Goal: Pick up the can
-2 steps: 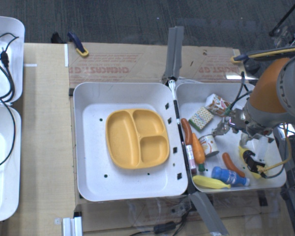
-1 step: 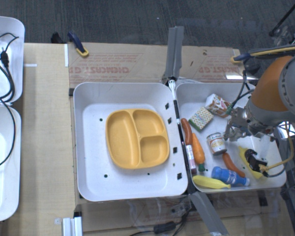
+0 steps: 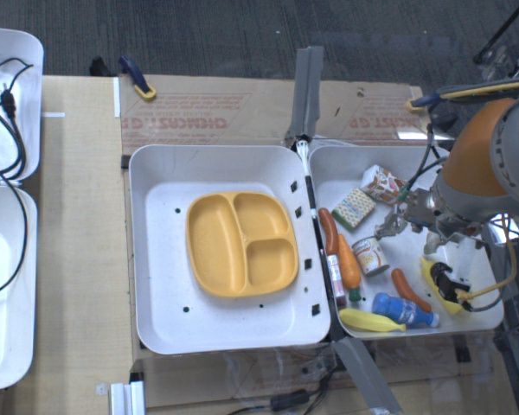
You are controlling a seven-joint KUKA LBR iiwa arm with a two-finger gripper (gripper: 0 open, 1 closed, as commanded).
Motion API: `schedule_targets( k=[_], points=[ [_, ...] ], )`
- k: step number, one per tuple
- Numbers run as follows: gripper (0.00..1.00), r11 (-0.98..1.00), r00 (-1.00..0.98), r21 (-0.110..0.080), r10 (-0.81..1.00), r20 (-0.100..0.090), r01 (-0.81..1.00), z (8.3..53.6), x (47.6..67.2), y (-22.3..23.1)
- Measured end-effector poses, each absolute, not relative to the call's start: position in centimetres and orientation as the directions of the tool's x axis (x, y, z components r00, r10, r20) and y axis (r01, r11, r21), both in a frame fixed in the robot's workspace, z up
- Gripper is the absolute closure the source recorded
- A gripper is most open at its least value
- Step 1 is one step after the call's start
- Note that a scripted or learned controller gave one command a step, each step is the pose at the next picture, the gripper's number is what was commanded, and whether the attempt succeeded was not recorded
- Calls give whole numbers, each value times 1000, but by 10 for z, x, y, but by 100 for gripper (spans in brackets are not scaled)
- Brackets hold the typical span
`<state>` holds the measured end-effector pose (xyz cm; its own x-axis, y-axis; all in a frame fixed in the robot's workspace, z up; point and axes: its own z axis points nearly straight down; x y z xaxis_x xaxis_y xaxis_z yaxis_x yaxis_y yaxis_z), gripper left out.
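Roughly, the layout reads as follows.
Can position: the small silver can with a red-and-white label lies tipped in the right-hand shallow white bin, toward that bin's middle, close beside the orange carrot.
Jaws: the two-finger gripper hangs just up and to the right of the can, apart from it; whether the jaws are released or clenched I cannot tell, and nothing shows between them.
Direction of move: the can lies down and to the left of the jaws.
Can axis: seemingly slanted from upper left to lower right, though hard to judge.
Crowding: carrot on the left, small orange sausage and blue plastic bottle below, green-and-white box above.
Open room: bare bin floor to the can's right.
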<state>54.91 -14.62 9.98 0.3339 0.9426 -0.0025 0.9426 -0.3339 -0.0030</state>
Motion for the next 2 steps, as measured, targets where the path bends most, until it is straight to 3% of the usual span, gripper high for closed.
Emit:
schedule_targets(
  k=[1,2],
  points=[
    [0,-464,464,-5,886,-2,886,91,518,-107],
    [0,-389,389,-2,921,-2,921,191,548,-57]
  ],
)
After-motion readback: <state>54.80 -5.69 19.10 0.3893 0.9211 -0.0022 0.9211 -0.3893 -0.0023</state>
